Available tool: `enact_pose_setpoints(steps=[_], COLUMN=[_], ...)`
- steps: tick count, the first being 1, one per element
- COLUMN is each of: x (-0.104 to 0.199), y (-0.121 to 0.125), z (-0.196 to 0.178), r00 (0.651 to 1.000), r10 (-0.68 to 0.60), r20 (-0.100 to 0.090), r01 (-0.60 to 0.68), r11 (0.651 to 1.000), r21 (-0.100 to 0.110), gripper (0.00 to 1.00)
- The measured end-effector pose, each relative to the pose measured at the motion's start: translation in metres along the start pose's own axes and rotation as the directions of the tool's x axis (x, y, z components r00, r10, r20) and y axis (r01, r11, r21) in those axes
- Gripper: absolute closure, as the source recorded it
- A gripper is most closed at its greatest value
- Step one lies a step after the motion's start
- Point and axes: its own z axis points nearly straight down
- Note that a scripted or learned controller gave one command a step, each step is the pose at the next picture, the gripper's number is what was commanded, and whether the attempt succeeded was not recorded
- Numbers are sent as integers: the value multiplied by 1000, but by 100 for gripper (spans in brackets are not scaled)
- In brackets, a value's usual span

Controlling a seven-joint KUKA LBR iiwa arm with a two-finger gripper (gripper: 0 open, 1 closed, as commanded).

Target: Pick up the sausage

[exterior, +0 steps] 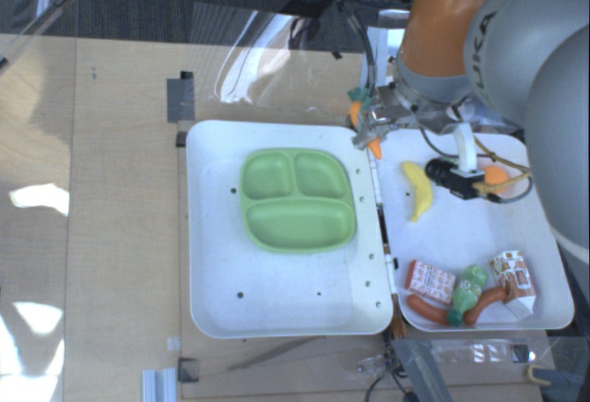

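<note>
The sausage [424, 306], red and short, lies at the front edge of the right bin [539, 234], below a red-and-white box [430, 279]. A second reddish-brown sausage-like piece [489, 301] curves beside a green toy [468, 288]. My gripper [369, 126] hangs at the far end of the wall between the two bins, far from the sausage. A small orange piece [373, 148] shows right at its tip; whether it is held is unclear.
A green divided plate [298, 199] sits in the left bin [221, 289]. The right bin also holds a yellow banana [420, 191], an orange round thing [496, 175] and a small carton [514, 278]. The arm's bulk covers the right bin's far right part.
</note>
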Motion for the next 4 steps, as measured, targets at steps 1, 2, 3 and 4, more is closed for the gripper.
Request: enact_pose_setpoints(steps=[1, 2, 3, 4], x=[60, 27, 1, -42], y=[48, 32, 25, 1], z=[17, -46, -137, -214], r00=[998, 994, 995, 1000], r10=[-61, -105, -95, -23], r20=[-7, -6, -5, -4], r01=[61, 105, 95, 23], r11=[998, 994, 995, 1000], r21=[10, 7, 5, 5], gripper=[100, 100, 100, 100])
